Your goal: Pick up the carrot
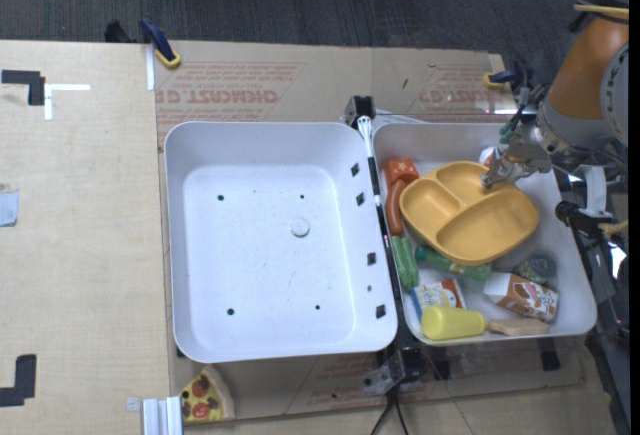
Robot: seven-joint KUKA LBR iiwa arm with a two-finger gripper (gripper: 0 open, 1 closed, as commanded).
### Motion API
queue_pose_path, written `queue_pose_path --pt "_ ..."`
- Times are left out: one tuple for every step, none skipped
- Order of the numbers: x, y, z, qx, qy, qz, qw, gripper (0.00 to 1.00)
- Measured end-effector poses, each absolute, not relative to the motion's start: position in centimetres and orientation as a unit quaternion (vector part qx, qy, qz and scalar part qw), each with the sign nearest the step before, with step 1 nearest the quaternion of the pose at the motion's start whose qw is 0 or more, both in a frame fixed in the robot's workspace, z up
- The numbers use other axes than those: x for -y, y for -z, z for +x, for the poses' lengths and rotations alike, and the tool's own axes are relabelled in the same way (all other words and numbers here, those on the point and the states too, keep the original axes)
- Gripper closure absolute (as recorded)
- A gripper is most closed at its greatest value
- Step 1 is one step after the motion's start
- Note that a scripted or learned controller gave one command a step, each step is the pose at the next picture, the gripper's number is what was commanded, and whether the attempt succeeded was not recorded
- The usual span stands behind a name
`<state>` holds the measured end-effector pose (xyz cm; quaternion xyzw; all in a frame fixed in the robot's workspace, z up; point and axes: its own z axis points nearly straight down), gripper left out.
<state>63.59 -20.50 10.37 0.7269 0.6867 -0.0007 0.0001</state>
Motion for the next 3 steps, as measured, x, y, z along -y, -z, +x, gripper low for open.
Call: queue_pose_path --pt "20.6 -11.3 63.6 -0.687 0.0019 0.726 0.0 1.0" --pt "20.4 -10.6 65.1 -0.631 0.0121 0.776 -0.014 1.0" --pt "20.4 -11.5 65.0 -0.632 0.0144 0.774 -0.015 1.0"
